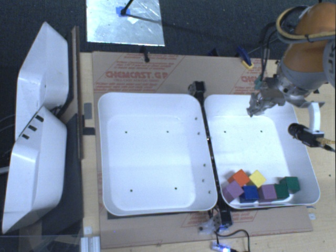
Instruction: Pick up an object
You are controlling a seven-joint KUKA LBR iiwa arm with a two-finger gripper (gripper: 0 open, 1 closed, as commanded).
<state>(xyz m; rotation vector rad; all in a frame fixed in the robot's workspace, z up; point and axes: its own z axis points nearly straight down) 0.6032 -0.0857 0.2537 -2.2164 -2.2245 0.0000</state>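
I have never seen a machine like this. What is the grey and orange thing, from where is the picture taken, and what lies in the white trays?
It is a robot arm, reaching in from the right. Its gripper hangs over the far edge of the right bin. One camera looks down at a slant from above the bench. Small coloured blocks cluster in the right bin's near corner: orange, yellow, blue, green and two purple. The left bin lies beside it. I see no block at the gripper.

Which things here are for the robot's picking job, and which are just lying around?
For the job: gripper, right bin, orange block, yellow block, blue block, two purple blocks, green block.
Lying about: left bin, foil sheet.
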